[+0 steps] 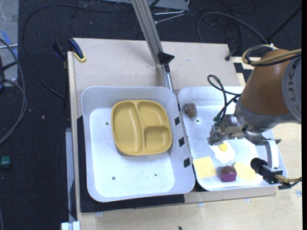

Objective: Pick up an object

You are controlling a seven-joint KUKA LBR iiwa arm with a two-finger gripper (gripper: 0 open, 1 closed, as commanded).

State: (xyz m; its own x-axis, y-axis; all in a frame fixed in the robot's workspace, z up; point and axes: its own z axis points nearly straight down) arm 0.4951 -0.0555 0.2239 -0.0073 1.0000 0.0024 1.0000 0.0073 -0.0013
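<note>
The right bin [204, 98] holds a toy fried egg [224, 151], a purple piece [228, 174], two flat yellow slices [204, 167] [247, 172], and a brown rounded piece [190, 110] near its far left corner. My gripper [217, 137] hangs low over the right bin, just above the far-left edge of the fried egg. The wrist hides part of the egg. Nothing shows as lifted off the bin floor.
The left bin [96, 143] carries a yellow divided plate [141, 127]. A slanted metal pole [149, 28] rises behind the bins. The arm's bulky orange-brown body [271, 92] overhangs the right bin's right side. A black fitting [261, 168] sits at its near right corner.
</note>
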